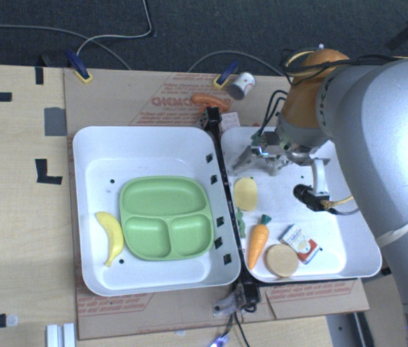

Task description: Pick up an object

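My gripper [256, 163] hangs over the far left part of the right bin [348, 255], open, with nothing between its two metal fingers. Just in front of it lies a pale yellow rounded object [245, 194], apart from the fingertips. Nearer the front are an orange carrot [257, 243] with a green top, a round tan disc [281, 260] and a small white and red packet [300, 241]. The left bin [92, 154] holds a green divided plate [166, 217] and a yellow banana [111, 237] beside it on the left.
The grey arm [377, 136] with its orange band [310, 96] covers the right bin's far right side. A black part with a cable [312, 196] hangs by the wrist. A red sausage-shaped toy [211, 101] lies on the cardboard behind the bins.
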Available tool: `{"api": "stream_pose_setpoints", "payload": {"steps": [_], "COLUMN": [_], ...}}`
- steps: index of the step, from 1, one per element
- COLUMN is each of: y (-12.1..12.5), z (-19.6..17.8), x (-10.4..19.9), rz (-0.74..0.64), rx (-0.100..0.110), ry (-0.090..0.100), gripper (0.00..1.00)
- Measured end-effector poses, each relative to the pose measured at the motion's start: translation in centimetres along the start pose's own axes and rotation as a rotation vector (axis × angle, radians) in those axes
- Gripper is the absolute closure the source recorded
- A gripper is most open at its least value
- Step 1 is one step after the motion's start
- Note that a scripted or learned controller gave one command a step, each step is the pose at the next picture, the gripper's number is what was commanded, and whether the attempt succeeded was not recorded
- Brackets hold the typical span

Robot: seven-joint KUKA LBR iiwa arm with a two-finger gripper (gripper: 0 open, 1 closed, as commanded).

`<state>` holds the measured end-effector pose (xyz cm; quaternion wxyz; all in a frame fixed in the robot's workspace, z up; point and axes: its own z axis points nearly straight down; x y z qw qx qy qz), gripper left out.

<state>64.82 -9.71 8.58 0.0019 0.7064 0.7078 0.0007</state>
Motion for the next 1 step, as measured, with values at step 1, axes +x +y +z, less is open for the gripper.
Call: {"api": "stream_pose_setpoints", "payload": {"steps": [1], "y": [-11.31], "z": [-0.54], "x": [-2.22], "rz": [0.003], "rx": [0.007], "ry": [0.002], "gripper": [0.0]}}
